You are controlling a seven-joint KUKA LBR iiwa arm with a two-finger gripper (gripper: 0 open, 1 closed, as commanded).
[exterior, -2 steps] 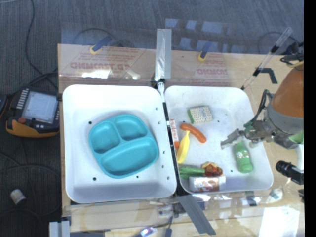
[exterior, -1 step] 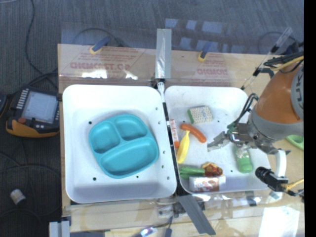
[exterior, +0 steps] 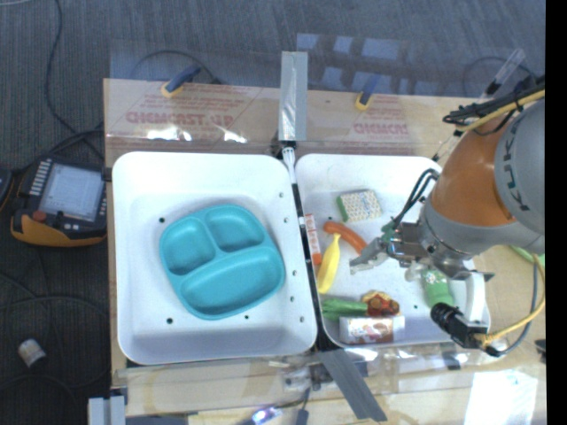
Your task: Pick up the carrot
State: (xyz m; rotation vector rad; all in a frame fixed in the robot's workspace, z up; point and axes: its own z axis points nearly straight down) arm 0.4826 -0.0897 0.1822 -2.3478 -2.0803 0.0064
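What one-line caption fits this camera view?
Gripper hovers beside the carrot and banana in the right bin; teal tray in left bin.

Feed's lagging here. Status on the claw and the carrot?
Claw open, low in right bin, holding nothing. Carrot flat on bin floor, just left of claw. Banana lies against carrot's lower end.

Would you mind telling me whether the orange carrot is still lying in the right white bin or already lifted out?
Still in the bin. The orange carrot lies on the right white bin floor beside the yellow banana, left of the gripper, not between its fingers.
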